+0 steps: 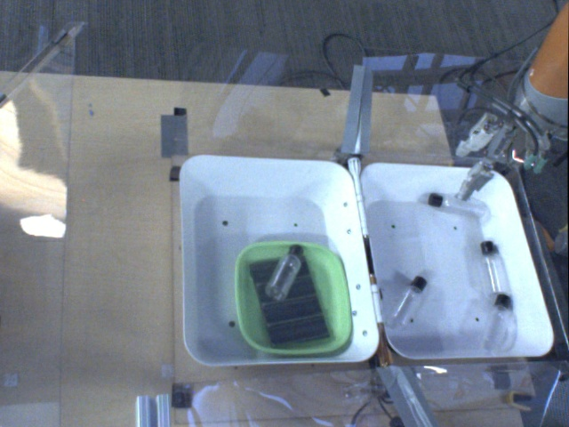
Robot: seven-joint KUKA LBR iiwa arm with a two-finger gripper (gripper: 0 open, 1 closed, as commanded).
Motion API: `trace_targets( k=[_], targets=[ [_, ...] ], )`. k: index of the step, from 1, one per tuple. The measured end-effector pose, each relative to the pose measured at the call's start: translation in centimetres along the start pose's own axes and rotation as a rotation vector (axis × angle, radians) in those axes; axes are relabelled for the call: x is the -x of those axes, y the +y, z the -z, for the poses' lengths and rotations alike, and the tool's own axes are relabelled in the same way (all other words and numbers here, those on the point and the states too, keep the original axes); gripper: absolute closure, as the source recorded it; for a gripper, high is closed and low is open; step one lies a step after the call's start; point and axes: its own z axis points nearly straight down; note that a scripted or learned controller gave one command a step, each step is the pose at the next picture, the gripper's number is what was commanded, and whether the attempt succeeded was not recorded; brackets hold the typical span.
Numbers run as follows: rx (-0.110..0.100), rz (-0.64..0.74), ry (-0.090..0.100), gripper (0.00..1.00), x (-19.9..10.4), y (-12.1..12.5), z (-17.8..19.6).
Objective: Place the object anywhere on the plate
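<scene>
Pale wooden worktop (98,265) carrying two shallow white bins side by side. Left bin (200,238): square green plastic plate (335,285) with dark ribbed insert, toward near edge, right of centre. Clear glass vial with black cap (284,272) lying tilted on that plate, cap toward far edge, resting across the dark insert. Right bin (524,238): more clear black-capped vials — one (407,295) near left wall, one (491,263) along right wall, another (504,320) toward near right corner, one (444,201) by far wall. Pincer (476,181) over far right corner of right bin, tip just beside that far vial; released or clenched — cannot tell. Orange band of arm (549,76) at right edge of view.
</scene>
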Motion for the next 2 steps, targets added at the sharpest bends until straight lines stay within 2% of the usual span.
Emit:
trace_targets(
  k=[1,2],
  targets=[
    [0.001,0.358,0.000,0.00,2.79,-2.20,-0.79],
    [0.002,0.588,0.000,0.00,2.05,-2.40,-1.64]
  ],
)
